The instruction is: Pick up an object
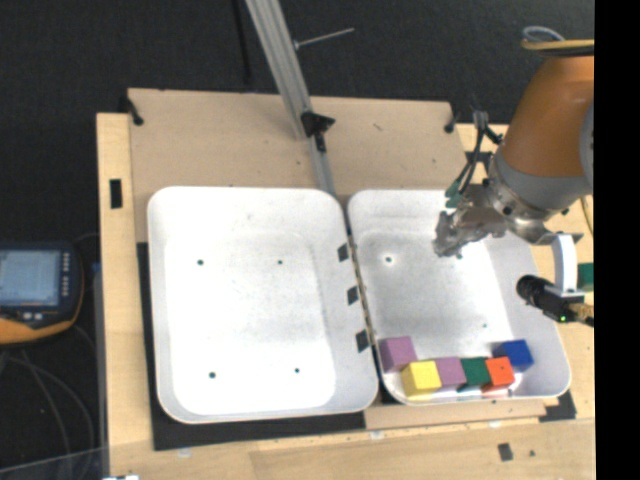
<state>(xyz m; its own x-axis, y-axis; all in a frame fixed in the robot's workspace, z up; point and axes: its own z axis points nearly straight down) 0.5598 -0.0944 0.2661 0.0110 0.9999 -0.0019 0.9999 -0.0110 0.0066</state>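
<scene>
Even, diffuse overhead light, moderately bright. White bins (250,298) run near overexposed, surface detail washed out, no hard glare spots. Shadows soft and faint: thin dark edge under the bins' near rims. Dark floor (120,28) underexposed, grainy. Overall soft, low-res; arm (545,138) at right slightly blurred, blocks (455,370) fuzzy-edged. No obvious edge distortion.

Two shallow white bins sit side by side on the table (220,138): the left bin (250,203) and the right bin (420,208). Along the right bin's near edge lie six small blocks: two purple (398,351) (450,371), one yellow (421,376), one green (475,369), one orange (499,372), one blue (514,353).
</scene>
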